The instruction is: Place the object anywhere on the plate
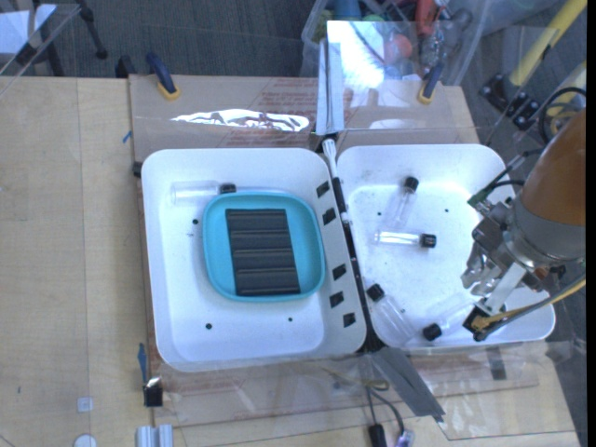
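A teal plate [214, 250] with a dark ribbed panel [264, 251] at its centre lies in the left bin [168, 324]. Several clear vials with black caps lie in the right bin [447, 166]: one tilted near the back [403, 201], one lying crosswise in the middle [404, 239], one by the divider at the front [387, 311], and one at the front right [445, 325]. My gripper [486, 282] hangs over the right bin's right side, just above and to the right of the front-right vial. Nothing shows as held in it.
Another clear vial [194, 193] lies in the left bin behind the plate, close to its rim. A row of black clips [333, 245] runs along the divider between the bins. Cables and a yellow-black tag [484, 320] hang below my wrist near the bin's front right corner.
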Motion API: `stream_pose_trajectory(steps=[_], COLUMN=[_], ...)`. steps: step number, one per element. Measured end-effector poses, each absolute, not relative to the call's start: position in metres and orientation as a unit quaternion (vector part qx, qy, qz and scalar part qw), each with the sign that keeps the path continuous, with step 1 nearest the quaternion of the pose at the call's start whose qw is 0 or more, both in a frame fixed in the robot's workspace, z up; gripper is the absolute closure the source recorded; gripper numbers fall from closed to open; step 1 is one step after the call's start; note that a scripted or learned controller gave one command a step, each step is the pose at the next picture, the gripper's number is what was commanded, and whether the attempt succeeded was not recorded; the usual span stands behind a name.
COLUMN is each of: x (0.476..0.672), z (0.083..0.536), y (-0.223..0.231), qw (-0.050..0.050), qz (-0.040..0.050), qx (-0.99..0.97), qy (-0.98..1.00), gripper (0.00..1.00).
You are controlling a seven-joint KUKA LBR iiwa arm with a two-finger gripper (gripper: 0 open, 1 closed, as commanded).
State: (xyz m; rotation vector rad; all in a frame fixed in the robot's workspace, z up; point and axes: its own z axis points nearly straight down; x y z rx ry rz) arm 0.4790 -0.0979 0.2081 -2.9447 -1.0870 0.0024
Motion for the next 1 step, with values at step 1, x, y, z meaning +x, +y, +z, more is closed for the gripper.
stream_pose_trajectory(steps=[1], x=[0.4790], z=[0.2081], y=[-0.0978], qw=[0.001], qz=[0.0008], qx=[-0.938], qy=[-0.347], gripper=[0.00])
